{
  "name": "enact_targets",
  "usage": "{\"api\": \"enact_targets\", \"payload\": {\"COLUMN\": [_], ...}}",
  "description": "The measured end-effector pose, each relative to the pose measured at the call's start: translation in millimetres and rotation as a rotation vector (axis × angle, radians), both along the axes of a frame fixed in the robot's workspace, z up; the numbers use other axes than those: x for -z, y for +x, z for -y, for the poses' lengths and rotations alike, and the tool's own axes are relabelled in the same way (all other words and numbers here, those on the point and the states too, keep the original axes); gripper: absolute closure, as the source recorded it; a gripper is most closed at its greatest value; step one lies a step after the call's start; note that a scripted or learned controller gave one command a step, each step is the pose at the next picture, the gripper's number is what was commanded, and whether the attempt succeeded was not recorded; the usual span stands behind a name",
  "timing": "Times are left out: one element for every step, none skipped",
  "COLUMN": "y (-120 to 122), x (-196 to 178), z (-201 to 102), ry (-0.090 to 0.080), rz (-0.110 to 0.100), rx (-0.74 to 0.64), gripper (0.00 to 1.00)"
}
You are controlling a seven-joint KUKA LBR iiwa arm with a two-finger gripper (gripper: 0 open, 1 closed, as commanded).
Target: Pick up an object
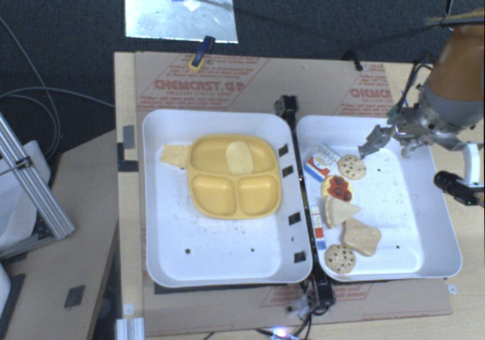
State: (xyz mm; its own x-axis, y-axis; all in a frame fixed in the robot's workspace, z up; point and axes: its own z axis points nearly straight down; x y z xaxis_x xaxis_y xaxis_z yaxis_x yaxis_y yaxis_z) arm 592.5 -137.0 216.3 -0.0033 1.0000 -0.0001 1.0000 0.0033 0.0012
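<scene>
The right bin [413, 255] holds a chocolate-chip cookie [351, 167], a pizza slice with red topping [337, 188], a pale cheese wedge [339, 211], a slice of toast [361, 238] and a second cookie [339, 258], all along its left side. A small white packet [324, 155] lies near the top cookie. My gripper [390, 148] hangs over the bin's upper part, just right of and above the top cookie. It is open, with nothing between its fingers. The left fingertip [369, 145] is close to that cookie.
The left bin [220, 263] holds a yellow divided plate [233, 177] with a pale round piece [240, 157] in its top compartment, and a pale slice [174, 155] lies beside the plate. A black part [457, 187] sticks in over the right bin's right rim.
</scene>
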Motion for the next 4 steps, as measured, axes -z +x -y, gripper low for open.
{"api": "enact_targets", "payload": {"y": [4,1,5,4], "x": [73,135,118,119], "z": [-22,-51,-50,-49], "ry": [0.001,0.001,0.000,0.000], "rz": [-0.004,-0.003,0.007,0.005], "rx": [-0.003,-0.003,-0.001,-0.001], "gripper": [0.00,0.00,1.00,0.00]}}
